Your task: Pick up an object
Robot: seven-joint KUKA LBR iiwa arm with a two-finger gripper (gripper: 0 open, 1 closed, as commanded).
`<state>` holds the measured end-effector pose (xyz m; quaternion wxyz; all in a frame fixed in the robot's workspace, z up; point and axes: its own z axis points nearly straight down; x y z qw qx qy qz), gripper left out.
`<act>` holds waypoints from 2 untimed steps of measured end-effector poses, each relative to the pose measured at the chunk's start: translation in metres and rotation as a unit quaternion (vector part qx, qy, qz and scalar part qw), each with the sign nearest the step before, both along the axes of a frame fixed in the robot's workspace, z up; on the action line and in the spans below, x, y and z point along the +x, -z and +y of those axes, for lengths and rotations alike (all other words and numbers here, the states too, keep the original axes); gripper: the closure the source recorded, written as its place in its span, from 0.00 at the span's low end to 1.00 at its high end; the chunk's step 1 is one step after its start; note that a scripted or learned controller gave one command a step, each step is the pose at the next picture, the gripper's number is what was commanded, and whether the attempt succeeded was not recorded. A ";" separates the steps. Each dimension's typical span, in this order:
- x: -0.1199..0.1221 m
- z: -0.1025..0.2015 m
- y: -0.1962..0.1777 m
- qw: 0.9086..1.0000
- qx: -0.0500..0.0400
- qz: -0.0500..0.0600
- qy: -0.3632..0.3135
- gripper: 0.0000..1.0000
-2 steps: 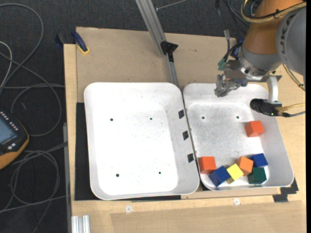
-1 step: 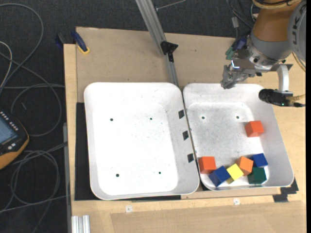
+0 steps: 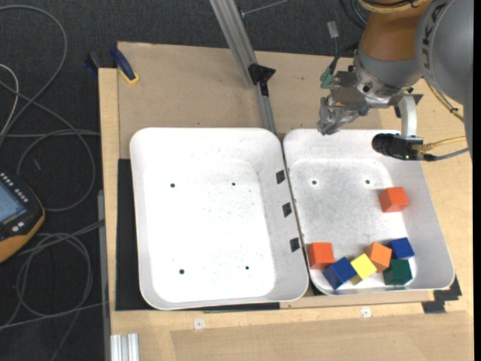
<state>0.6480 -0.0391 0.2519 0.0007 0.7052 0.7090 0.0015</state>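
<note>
Bench point(image 3: 225, 74) carries two white bins side by side. Left bin point(image 3: 150, 201) has its whole floor open. Right bin point(image 3: 443, 265) is open across the far half and middle; blocks crowd the near edge: orange point(image 3: 321, 253), blue point(image 3: 338, 271), yellow point(image 3: 363, 265), orange point(image 3: 380, 255), blue point(image 3: 401, 247), green point(image 3: 397, 273). One more orange block point(image 3: 393, 198) sits apart near the right wall. Arm point(image 3: 398, 21) comes in top right. Gripper point(image 3: 328, 126) hangs over the right bin's far-left corner rim, nothing between the fingers; can't tell if they're apart or together.

White bins point(image 3: 203, 216), orange blocks point(image 3: 393, 199), yellow block point(image 3: 364, 266), blue blocks point(image 3: 339, 271), green block point(image 3: 397, 274), grey arm point(image 3: 451, 28) with orange band point(image 3: 398, 21), tan bench point(image 3: 188, 81)
</note>
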 end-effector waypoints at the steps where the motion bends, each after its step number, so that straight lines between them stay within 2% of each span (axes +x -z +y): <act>1: 0.005 0.058 -0.006 1.000 0.001 0.000 -0.001 1.00; 2: -0.004 0.105 0.003 1.000 0.000 0.003 0.000 1.00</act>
